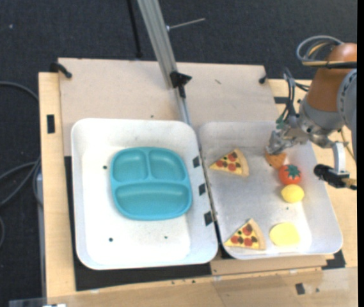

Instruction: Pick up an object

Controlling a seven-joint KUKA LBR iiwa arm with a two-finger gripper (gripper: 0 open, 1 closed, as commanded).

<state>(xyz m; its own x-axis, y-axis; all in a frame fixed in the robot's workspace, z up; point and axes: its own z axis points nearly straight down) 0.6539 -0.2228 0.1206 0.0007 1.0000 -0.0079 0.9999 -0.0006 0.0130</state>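
Observation:
In the right bin (pixel 258 136) lie two pizza slices, one near the left wall (pixel 230 164) and one at the front (pixel 247 235). A red tomato (pixel 290 174), a small yellow ball (pixel 292 194) and a flat yellow piece (pixel 285 234) sit toward the right side. A small orange object (pixel 276 159) lies just behind the tomato. My gripper (pixel 277 142) hangs low at the bin's far right, right over the orange object. The fingers touch or nearly touch it; I cannot tell whether it sits between them.
The left bin (pixel 92 235) holds a teal divided plate (pixel 150 183). A slanted metal pole (pixel 159 37) rises behind the bins. Cables run at the far left of the bench and around the arm's wrist (pixel 325 88).

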